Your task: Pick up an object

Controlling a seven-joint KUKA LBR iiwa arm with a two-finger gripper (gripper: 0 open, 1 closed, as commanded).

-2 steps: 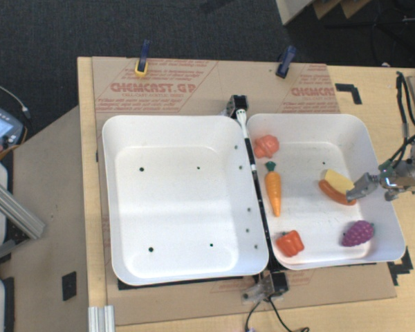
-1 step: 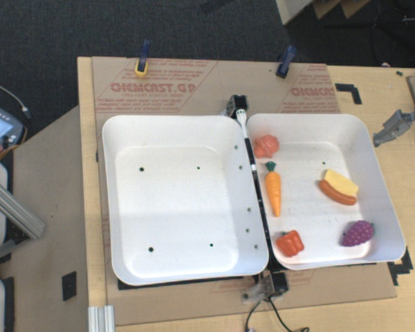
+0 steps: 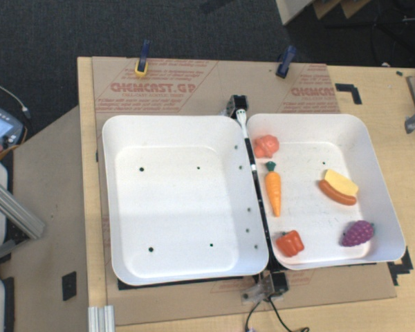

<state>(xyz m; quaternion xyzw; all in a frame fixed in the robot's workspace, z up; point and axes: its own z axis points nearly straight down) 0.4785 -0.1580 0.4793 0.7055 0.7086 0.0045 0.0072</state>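
The right bin [image 3: 373, 151] holds several toy foods. A pink strawberry-like piece [image 3: 266, 146] lies at its upper left. An orange carrot [image 3: 273, 192] with a green top lies along the left wall. A red pepper [image 3: 289, 243] sits near the bin's front left corner. A yellow and orange sandwich-like piece [image 3: 339, 187] rests on the right side. A purple grape bunch [image 3: 357, 233] lies at the front right.
The left bin [image 3: 117, 185] stands beside the right one, on a cardboard sheet [image 3: 194, 81] held by a yellow clamp [image 3: 142, 64] and a blue clamp [image 3: 286, 62]. A metal rail [image 3: 14, 209] crosses the far left.
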